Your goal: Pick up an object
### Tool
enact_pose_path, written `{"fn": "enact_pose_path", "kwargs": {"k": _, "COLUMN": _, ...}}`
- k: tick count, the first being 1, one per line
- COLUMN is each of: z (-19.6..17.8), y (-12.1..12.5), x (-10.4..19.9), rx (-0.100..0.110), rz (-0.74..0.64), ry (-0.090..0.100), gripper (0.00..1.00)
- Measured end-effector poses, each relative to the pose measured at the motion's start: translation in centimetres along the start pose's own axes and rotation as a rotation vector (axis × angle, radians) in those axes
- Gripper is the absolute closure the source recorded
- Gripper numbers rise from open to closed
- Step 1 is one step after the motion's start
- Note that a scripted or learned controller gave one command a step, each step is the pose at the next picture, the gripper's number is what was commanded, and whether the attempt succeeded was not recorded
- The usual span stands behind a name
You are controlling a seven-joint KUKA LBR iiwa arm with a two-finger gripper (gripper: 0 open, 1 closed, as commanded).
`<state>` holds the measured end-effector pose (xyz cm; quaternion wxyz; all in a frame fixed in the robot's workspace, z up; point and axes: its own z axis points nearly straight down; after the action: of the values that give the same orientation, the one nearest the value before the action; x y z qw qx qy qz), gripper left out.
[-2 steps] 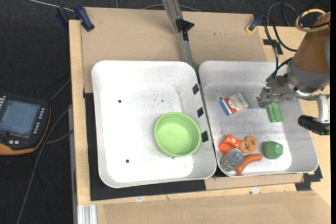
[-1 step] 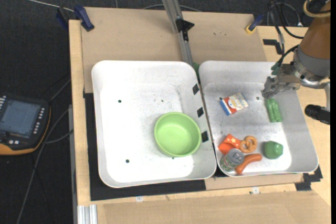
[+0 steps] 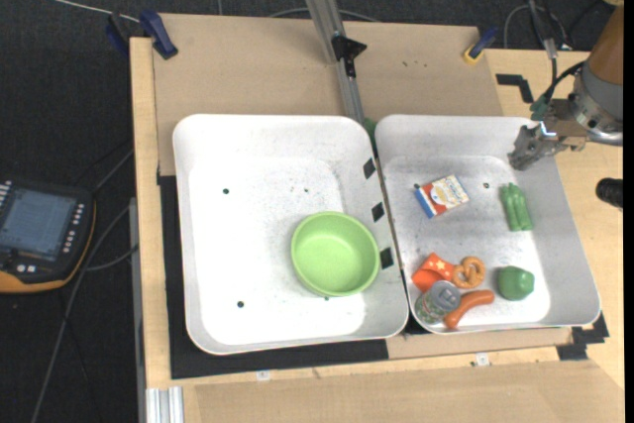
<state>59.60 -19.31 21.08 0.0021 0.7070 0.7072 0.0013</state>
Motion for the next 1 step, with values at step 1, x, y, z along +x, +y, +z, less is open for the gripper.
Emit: {"fn": "enact_pose_path", "kwargs": {"k": 1, "z": -6.21, "y": 0.26, "x": -0.51, "rx": -0.001, "rz": 0.0, "ry": 0.0, "gripper": 1.0}}
